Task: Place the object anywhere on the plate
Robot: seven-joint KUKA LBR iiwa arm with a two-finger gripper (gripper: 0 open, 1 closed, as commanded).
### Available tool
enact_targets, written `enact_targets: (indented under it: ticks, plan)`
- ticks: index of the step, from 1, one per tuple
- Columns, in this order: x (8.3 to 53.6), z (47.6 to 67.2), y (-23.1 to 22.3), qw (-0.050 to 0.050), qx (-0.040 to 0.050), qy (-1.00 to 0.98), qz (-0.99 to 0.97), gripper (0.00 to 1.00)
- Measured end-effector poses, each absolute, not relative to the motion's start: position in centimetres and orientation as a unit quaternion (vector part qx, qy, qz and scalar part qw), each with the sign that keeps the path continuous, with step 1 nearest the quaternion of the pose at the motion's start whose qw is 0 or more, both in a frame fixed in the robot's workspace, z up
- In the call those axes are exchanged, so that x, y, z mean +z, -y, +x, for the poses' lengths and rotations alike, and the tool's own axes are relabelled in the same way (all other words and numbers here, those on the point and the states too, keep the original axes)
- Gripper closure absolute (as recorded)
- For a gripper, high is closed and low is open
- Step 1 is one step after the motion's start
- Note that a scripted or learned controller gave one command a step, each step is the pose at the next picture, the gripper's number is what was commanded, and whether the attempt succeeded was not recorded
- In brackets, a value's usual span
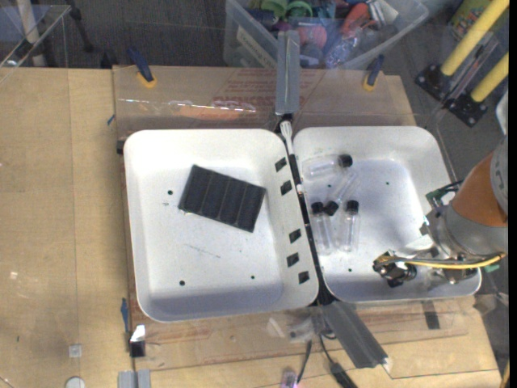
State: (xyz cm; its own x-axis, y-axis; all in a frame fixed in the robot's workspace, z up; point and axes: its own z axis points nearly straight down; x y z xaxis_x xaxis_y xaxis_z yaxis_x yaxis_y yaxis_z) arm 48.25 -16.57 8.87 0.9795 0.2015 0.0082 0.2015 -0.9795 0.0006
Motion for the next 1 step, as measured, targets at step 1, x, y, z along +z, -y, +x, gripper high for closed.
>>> enact_targets:
  ticks: [1]
  plan:
    - [8.74, 49.57, 19.61, 0.012, -0.0006, 0.105, -0.994, 1.0]
